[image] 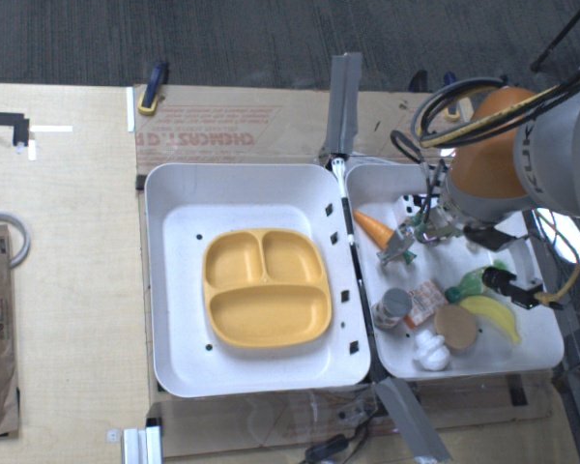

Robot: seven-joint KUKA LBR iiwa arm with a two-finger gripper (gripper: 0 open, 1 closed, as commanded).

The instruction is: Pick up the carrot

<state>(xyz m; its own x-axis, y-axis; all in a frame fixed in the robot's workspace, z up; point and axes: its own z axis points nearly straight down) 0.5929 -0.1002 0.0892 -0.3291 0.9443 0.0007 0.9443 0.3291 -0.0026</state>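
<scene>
The surface (68, 259) carried two white bins side by side. The left bin (174, 288) held a yellow divided plate (267, 288). The arm (522, 153) reached over the right bin (541, 351), where a banana (495, 315), a brown disc (456, 326) and a small can (394, 304) lay. The carrot (372, 227) lay near that bin's upper left corner, just beside the jaws (401, 246), which hung low; whether they were open or closed could not be told.

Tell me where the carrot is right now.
The carrot lies in the right bin, near its left wall and toward the back, just left of the gripper.
</scene>
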